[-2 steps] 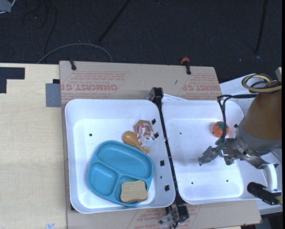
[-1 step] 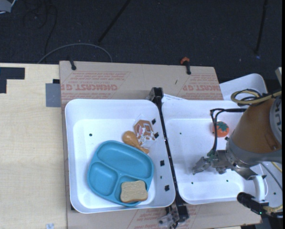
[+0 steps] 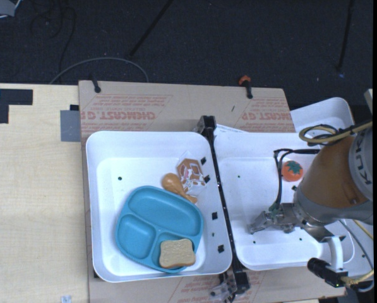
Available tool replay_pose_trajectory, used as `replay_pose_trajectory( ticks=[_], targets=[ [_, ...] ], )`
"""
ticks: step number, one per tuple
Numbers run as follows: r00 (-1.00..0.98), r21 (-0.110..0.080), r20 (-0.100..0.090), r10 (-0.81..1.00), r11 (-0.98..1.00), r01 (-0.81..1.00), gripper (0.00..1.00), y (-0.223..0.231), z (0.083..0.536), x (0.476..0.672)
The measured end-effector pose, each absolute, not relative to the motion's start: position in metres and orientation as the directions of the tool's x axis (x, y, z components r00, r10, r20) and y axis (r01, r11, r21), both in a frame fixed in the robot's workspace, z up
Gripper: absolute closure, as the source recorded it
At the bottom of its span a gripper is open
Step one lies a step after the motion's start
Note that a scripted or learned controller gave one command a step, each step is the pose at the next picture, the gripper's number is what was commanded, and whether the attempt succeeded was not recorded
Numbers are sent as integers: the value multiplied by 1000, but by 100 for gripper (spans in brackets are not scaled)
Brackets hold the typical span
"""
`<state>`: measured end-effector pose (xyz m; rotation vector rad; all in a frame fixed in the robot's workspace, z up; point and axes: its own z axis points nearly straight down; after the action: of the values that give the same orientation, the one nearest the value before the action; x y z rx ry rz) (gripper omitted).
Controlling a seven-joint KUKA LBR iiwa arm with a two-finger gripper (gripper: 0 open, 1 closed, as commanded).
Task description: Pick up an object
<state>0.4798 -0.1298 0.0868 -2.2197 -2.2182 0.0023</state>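
robotics lab, white bins (image 3: 106, 169) on cardboard-topped bench (image 3: 175, 109), trailing cables (image 3: 100, 65)

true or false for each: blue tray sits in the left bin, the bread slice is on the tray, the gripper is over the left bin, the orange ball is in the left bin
1. The blue tray sits in the left bin. True.
2. The bread slice lies on the blue tray. True.
3. The gripper is over the left bin. False: it is over the right bin.
4. The orange ball is in the left bin. False: it is in the right bin, near the arm.
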Motion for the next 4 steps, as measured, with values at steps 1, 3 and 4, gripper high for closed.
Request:
replay_pose_trajectory(
  ticks=[1,3,4],
  targets=[
    [7,-3,2,1000,-7,1000,100,-131,98,480],
    [2,1,0,1000,-2,1000,100,-144,189,477],
    [-1,2,0,1000,1,1000,100,-140,232,480]
  ],
)
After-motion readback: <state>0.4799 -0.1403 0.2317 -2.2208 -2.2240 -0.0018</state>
